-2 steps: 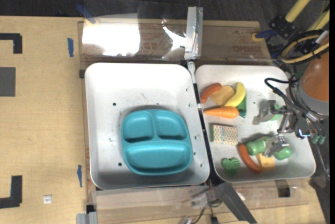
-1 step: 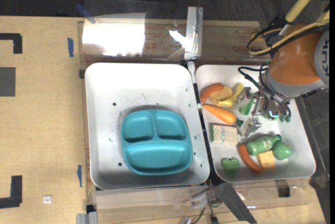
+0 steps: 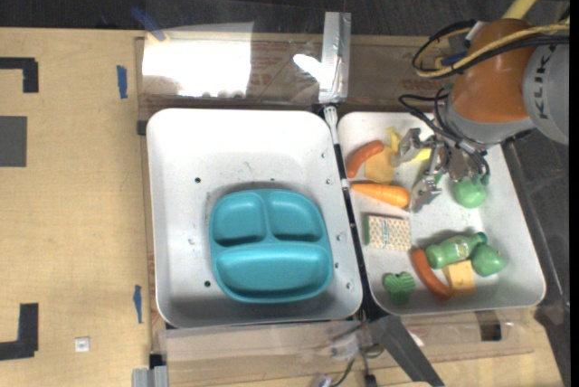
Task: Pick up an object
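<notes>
Teal tray point(image 3: 270, 251) fills left bin point(image 3: 172, 141). Your gripper point(image 3: 432, 182) sits low in right bin point(image 3: 525, 272) at 12 o'clock, carrot point(image 3: 382, 193) just beside at 9, green toy point(image 3: 470, 192) at 3; finger state — cannot tell.

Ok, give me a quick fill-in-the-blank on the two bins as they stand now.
1. The teal divided tray lies in the ____ bin.
2. The gripper hangs over the ____ bin.
3. The toy carrot in the right bin is coloured ____.
4. The patterned card lies just ____ the carrot in the camera view.

Missing words: left; right; orange; below
</notes>
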